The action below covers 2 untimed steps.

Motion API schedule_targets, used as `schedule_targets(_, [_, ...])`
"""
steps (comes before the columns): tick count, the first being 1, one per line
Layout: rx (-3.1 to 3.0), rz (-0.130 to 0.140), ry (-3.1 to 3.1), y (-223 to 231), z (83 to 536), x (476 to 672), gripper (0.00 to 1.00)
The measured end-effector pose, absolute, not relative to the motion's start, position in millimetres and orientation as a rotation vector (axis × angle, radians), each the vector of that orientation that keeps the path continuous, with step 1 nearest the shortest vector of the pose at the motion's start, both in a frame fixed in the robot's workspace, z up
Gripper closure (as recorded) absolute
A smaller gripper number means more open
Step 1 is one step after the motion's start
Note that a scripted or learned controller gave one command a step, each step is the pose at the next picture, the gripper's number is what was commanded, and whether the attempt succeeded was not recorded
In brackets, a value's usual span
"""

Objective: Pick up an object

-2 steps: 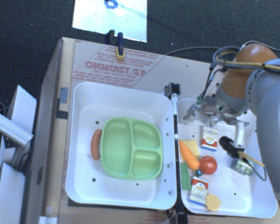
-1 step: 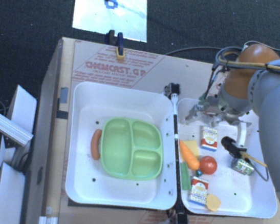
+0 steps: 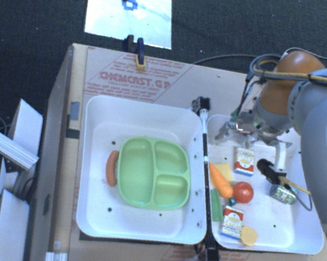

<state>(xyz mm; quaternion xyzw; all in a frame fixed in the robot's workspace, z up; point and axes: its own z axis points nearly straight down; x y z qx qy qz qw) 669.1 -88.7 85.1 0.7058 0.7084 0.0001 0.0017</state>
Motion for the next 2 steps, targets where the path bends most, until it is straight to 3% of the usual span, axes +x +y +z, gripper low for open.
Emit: schedule_targets(2, [2.216,0.0,2.222,-85.6,85.0,669.0,0.0])
